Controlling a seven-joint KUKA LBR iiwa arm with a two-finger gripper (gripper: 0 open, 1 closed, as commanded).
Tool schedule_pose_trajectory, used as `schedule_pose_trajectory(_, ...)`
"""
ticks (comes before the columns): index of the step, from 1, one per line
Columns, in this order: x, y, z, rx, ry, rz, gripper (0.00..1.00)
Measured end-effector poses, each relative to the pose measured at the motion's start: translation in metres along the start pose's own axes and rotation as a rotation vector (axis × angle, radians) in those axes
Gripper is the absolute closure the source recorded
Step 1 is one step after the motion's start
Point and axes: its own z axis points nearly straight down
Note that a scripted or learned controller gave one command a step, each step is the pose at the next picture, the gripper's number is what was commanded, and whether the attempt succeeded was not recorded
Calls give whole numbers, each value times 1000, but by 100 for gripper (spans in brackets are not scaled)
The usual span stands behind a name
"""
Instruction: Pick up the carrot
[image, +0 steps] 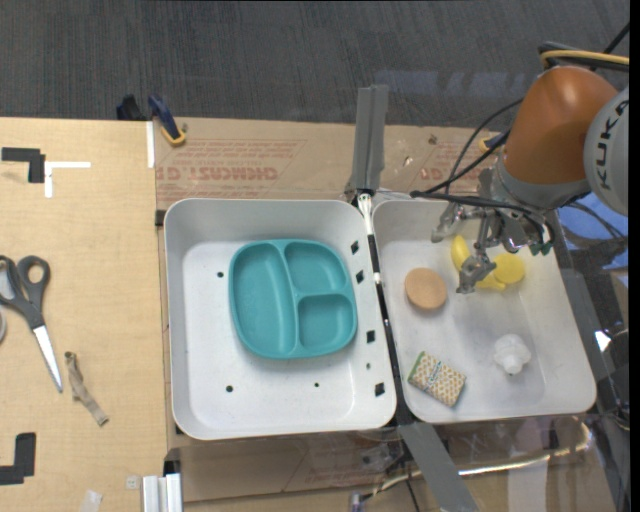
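The gripper (478, 262) hangs low inside the right bin (480, 335), near its far wall, right over a yellow item (507, 272). Wiring and shadow blur it, so I cannot tell whether it is open or closed, and nothing shows as held. No plain carrot stands out. The likeliest candidate is an orange-tan rounded piece (426, 290) lying toward that bin's left wall, clear of the gripper. If that is the carrot, the gripper sits over the wrong item and needs to shift toward the left wall before descending.
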Motion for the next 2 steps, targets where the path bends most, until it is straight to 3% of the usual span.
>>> schedule_pose_trajectory(1, 19, 27, 38, 1, -1, 367, 0)
schedule_pose_trajectory(2, 22, 40, 38, 1, -1, 506, 0)
